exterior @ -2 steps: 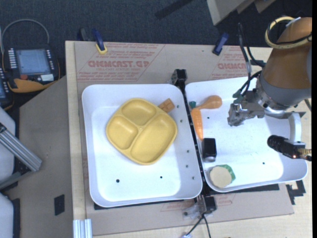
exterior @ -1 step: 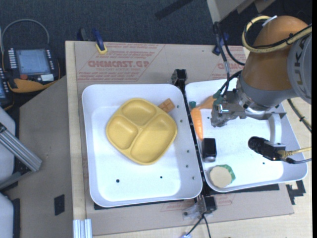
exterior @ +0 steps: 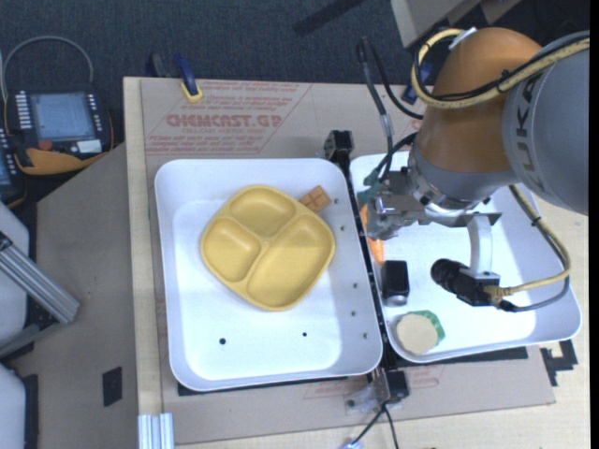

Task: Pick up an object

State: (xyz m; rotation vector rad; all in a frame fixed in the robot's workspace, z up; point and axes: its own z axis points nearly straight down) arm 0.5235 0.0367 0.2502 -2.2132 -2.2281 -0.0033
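Hovering over the right bin (exterior: 543, 316), gripper (exterior: 382, 215) is sitting above an orange object (exterior: 375, 248); can't tell its state. Looks small, light, rigid; grabbing across the narrow width seems best.

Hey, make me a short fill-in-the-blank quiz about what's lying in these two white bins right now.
1. The yellow divided plate lies in the ____ bin.
2. The plate has ____ compartments.
3. The small brown block sits at the plate's upper-____ rim.
4. The round tan and green object lies near the ____ edge of the right bin.

Missing words: left; three; right; front
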